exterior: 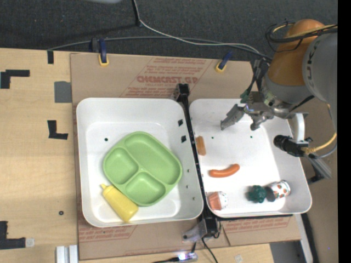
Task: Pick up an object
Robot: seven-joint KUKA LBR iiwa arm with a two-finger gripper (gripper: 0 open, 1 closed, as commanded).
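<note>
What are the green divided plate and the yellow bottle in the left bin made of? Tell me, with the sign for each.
Green divided plate: looks like moulded plastic, matte to satin, judging by its even colour and soft rounded compartment ridges. Yellow bottle: probably plastic too, smooth and uniformly coloured with a nozzle-like tip; whether it is soft or rigid cannot be told.

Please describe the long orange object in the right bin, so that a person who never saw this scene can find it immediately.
Look at the right bin, the one under the arm. Near its middle lies a hot dog, a long orange sausage, slightly curved. A shorter orange piece lies by the left wall, and the items along the front edge are rounder and not plain orange.
</note>
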